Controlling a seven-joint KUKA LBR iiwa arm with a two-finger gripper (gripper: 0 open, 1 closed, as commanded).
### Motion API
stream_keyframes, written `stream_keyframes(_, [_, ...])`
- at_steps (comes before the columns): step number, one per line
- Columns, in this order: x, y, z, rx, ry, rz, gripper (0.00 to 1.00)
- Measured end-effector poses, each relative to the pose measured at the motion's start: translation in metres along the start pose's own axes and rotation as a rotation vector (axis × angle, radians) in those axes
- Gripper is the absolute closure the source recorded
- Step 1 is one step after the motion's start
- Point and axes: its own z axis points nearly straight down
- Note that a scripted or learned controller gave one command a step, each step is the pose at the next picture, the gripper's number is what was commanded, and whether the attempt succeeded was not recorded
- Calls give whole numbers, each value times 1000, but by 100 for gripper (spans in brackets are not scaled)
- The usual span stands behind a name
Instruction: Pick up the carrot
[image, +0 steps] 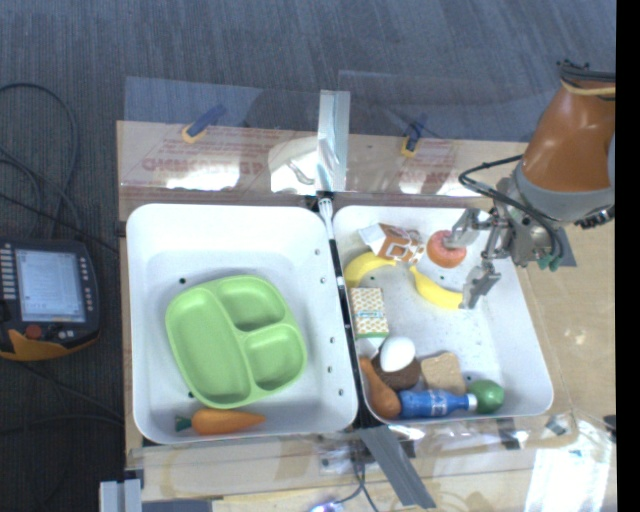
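Two white bins sit side by side on the desk (585, 330). Nearest, the carrot (222, 421) lies along the left bin's (150, 300) front wall, just below a green divided plate (235, 340). Farther back, over the cluttered right bin (520, 340), the claw (475, 252) hangs spread wide, holding nothing, its arm cut off at the edge.

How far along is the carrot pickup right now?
Nothing looks done yet: the carrot lies at the near edge of the left bin, below the green plate. The tool is open over the right bin, nothing between its fingers. Left: cross over, grasp, lift.
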Motion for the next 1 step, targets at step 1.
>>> stream_keyframes(1, [42, 40, 99, 3, -10, 6, 0])
